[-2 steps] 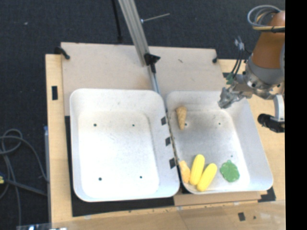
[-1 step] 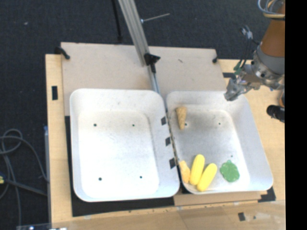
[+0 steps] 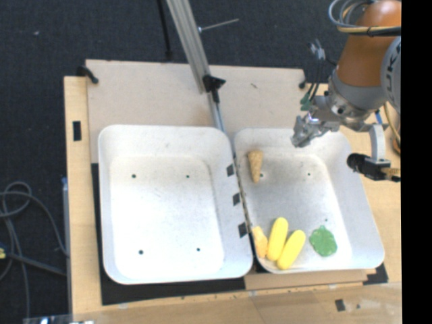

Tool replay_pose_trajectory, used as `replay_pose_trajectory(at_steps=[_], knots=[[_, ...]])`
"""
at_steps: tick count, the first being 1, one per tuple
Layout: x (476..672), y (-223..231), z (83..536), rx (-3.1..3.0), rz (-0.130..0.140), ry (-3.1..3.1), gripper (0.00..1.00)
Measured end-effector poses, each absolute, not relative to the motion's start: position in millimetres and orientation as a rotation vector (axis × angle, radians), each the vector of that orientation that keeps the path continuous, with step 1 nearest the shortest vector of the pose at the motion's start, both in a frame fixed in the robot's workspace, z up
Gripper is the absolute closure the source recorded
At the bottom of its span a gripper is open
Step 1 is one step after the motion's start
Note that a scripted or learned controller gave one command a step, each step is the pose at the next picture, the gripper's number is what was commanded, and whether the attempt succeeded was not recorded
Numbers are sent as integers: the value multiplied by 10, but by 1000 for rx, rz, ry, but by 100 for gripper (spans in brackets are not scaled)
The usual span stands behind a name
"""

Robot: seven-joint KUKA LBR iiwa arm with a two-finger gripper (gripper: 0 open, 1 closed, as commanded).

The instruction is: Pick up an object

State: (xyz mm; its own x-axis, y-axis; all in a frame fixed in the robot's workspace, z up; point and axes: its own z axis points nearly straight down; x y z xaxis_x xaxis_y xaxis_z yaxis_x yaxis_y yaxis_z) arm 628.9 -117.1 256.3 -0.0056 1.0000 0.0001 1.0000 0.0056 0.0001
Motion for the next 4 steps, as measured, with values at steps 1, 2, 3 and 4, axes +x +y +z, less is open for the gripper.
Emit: replay_pose_trajectory(at_steps=[1,2,3,4], knots=[[6230,-710,2459,-2216,0,-2227,100],[6138,-216,2353,-2215,0,-2227,100],[6047,251,2461,-2213,-3,-2228,100],[5964,675,2404,-2214,-1,-2228,100]])
